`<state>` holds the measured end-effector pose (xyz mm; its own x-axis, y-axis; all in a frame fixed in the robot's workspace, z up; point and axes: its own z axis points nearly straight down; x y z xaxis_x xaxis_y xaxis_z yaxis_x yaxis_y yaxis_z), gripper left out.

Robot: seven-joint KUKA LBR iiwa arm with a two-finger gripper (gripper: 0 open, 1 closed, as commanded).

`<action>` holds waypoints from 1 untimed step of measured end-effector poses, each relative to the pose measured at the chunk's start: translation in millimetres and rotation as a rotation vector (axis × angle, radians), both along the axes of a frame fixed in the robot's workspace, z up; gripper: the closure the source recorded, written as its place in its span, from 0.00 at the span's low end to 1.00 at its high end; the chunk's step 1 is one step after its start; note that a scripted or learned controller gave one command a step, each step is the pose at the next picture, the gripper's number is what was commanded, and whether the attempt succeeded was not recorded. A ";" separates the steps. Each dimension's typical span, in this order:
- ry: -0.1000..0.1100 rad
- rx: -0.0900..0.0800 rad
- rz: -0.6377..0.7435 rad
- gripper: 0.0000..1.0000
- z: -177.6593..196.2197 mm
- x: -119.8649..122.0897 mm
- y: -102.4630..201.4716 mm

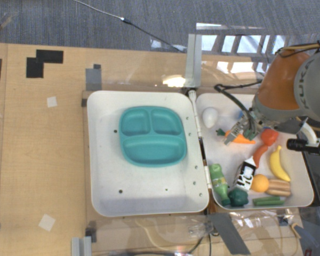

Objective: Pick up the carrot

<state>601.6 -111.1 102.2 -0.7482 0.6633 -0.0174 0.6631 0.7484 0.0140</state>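
Near the counter's right edge, the claw hangs right over the carrot; it lies crosswise, leaves pointing left. Whether it's pinching, I cannot tell.

A single fixed camera looks down at a slant from above the desk, far enough off to take in both white bins. The left bin sits mid-frame, well left of the fingers, which work over the right bin.
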 end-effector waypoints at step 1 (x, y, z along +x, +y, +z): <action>0.007 0.000 0.116 1.00 87.2 -41.8 62.8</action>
